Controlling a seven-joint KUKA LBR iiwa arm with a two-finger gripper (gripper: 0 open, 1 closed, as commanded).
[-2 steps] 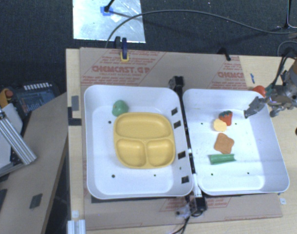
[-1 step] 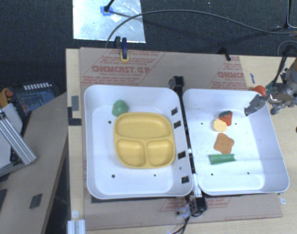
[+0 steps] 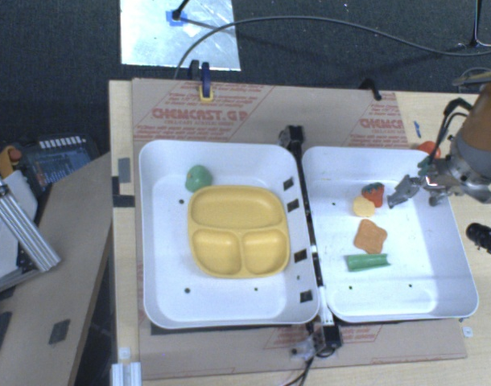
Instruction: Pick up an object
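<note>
Hovering just right of the red-and-yellow toy point(image 3: 369, 200), the gripper point(image 3: 417, 191) has its fingers apart, holding nothing; the pick remains undone.

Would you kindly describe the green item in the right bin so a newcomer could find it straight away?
Look in the right bin, at the column of small things near its middle. The green stick lies lowest, just below the orange square piece. It is the only long, flat, green thing there.
</note>
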